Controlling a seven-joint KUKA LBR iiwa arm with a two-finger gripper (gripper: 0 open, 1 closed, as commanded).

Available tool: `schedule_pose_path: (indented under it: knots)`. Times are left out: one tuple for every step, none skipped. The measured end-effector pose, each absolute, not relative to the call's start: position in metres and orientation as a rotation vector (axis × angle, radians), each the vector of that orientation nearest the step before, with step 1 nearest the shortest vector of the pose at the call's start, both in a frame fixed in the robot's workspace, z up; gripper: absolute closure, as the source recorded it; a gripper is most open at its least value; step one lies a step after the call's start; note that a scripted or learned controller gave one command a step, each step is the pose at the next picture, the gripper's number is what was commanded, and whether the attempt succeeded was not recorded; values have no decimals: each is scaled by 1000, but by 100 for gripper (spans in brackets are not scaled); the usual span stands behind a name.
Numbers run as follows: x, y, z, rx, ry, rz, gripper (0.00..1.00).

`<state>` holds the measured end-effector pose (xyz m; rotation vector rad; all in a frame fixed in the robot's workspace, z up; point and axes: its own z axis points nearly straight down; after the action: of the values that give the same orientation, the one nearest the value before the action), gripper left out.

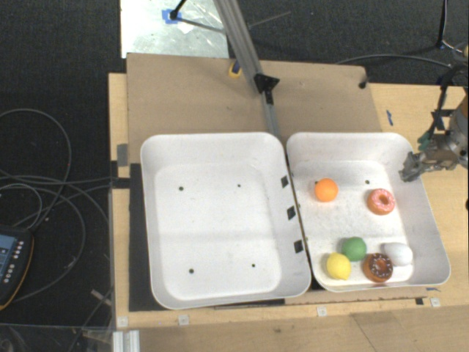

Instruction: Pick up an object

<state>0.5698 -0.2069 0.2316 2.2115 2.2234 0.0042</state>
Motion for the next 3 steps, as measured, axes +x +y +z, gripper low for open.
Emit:
schedule_pose_path:
  knots:
    - [571, -207, 286, 2210, 2222, 6, 100]
    - [568, -160, 273, 2212, 2232, 3, 100]
    - [567, -100, 274, 2209, 2235, 4, 100]
